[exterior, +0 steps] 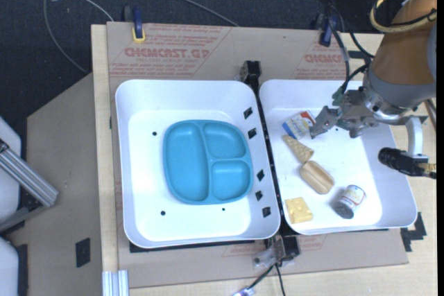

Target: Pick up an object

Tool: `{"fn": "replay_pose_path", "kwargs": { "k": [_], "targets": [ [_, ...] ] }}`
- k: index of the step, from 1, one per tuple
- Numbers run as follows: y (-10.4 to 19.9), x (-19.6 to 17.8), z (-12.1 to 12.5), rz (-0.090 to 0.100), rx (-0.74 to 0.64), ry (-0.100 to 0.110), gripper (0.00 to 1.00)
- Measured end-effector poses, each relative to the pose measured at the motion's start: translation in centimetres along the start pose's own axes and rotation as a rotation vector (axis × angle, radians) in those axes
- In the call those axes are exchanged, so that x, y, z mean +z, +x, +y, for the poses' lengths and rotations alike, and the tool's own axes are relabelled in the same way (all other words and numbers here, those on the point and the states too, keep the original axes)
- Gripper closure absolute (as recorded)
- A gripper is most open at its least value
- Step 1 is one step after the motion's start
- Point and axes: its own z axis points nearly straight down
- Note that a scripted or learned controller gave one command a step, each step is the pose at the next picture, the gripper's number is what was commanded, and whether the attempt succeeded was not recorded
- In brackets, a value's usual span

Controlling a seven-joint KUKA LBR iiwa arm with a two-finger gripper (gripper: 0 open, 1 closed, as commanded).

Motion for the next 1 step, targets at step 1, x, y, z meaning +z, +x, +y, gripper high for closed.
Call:
{"fn": "replay_pose_path", "kwargs": {
  "k": [1],
  "targets": [
    [0.01,-0.7,0.29,-0.002,-0.003,-0.014,0.0]
  ]
}}
